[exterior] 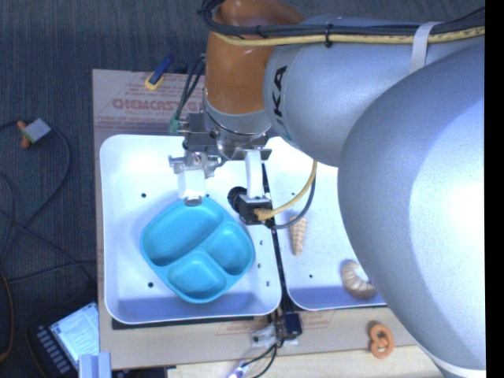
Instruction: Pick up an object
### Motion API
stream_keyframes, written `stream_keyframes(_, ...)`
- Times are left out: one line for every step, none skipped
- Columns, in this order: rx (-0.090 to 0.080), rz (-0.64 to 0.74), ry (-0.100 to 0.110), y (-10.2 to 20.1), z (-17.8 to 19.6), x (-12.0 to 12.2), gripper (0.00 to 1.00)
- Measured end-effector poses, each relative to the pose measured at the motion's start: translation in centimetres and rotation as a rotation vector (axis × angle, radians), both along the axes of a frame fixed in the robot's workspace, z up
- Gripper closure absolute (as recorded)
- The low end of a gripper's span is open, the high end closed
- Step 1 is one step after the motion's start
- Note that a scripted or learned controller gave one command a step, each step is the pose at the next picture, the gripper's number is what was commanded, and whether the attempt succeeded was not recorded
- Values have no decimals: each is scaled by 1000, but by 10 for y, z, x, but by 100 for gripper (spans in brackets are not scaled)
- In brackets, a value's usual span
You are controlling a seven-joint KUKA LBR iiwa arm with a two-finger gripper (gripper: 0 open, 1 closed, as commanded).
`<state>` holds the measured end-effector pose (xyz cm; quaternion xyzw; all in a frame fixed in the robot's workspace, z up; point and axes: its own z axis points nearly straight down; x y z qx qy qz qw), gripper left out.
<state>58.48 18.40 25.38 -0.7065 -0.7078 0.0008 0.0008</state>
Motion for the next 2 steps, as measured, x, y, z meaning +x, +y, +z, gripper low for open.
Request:
stream_keyframes(0,0,0,49,0,-17,100)
stream_keyframes(-1,0,0,49,-22,-95,100)
